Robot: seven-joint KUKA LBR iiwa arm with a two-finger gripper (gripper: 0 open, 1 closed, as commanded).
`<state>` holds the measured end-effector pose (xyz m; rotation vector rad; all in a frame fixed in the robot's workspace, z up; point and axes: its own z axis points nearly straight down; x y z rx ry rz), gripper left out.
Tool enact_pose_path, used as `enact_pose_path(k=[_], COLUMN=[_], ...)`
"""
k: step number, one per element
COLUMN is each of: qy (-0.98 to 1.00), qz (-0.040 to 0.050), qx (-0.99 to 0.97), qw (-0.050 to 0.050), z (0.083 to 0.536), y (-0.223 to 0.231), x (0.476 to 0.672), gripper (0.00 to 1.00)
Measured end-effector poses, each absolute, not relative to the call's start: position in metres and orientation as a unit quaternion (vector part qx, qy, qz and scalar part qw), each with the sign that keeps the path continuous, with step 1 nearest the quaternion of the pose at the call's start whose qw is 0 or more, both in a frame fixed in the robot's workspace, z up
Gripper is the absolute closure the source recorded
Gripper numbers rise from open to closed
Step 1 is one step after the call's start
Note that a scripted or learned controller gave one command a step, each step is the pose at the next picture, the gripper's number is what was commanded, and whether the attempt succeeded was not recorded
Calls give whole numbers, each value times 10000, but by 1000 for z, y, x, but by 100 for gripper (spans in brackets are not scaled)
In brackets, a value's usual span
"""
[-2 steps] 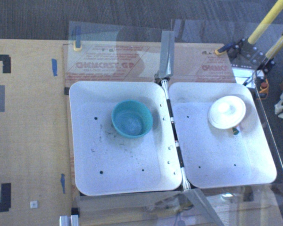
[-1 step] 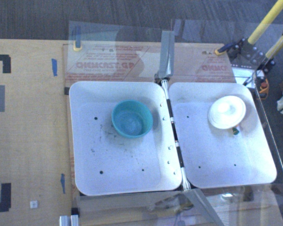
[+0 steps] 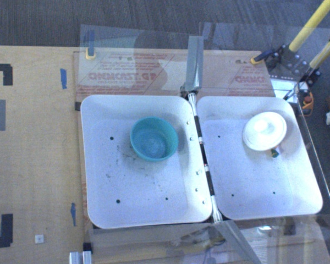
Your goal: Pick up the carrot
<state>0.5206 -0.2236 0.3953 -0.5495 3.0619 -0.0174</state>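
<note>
The carrot (image 3: 274,153) — if the small speck is indeed it — shows as a tiny greenish bit with a touch of orange, peeking out at the lower right edge of a round white dish (image 3: 264,130) in the right bin (image 3: 297,202). It touches the dish's rim and lies on the bin's floor, in the far half — too small to tell its shape or which way it points.

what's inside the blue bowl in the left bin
The blue bowl sits upright in the left bin, and its visible interior looks bare, with no object apparent. Whatever lies beneath the bowl is covered.
</note>
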Motion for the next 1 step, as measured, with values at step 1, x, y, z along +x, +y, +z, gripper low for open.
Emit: enact_pose_path(k=[1], qy=[9846], qz=[-76], qx=[-1735], qw=[209], z=[408], y=[-225], x=[522], gripper=[100])
